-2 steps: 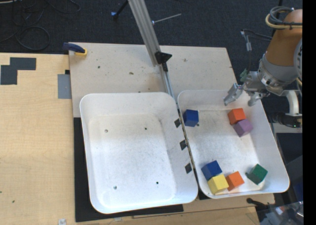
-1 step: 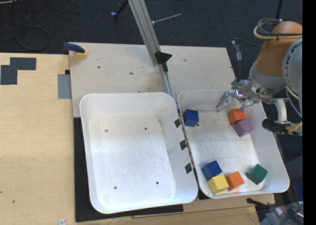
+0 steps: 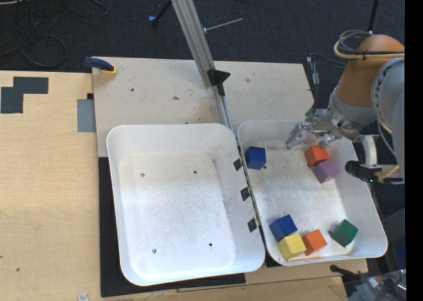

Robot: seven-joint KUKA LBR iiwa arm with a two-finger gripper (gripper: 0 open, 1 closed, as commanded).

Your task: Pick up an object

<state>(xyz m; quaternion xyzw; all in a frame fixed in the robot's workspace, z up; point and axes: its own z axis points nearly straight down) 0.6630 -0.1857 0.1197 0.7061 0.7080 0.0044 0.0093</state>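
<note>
The right bin (image 3: 299, 190) holds several cubes. An orange cube (image 3: 316, 155) lies at its far right, touching a purple cube (image 3: 324, 171). A blue cube (image 3: 255, 157) sits by the far left wall. Along the near edge are another blue cube (image 3: 283, 226), a yellow cube (image 3: 291, 246), a second orange cube (image 3: 314, 241) and a green cube (image 3: 344, 233). My gripper (image 3: 310, 139) hangs over the bin's far right corner, just above and behind the first orange cube. Its fingers look spread open, with nothing between them.
The left bin (image 3: 178, 200) lies beside the right one, with black clips (image 3: 244, 193) along their shared wall. A slanted aluminium bar (image 3: 195, 32) rises behind the bins. A small blue and yellow object (image 3: 100, 65) lies at the bench's far left corner.
</note>
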